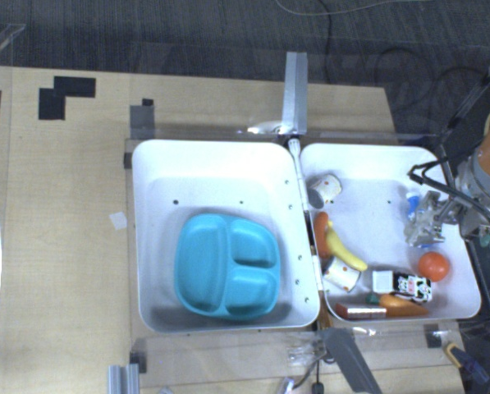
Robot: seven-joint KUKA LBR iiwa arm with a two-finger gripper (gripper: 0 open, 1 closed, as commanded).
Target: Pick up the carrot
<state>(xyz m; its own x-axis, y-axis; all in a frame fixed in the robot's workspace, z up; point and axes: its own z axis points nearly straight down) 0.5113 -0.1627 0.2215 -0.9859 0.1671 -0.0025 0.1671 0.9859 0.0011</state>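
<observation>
We see the gripper [425, 224] low over the right bin [368, 167], near its right edge; whether its fingers stand apart we cannot tell, and nothing shows between them. The carrot [402, 305] lies along the bin's front edge, toward the front right corner, just below an orange ball [433, 265].

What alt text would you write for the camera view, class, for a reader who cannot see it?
A grey robot arm's gripper hovers over the right white bin, which holds a carrot beside a banana, an orange ball and other small items. The left white bin holds a blue divided plate.
</observation>
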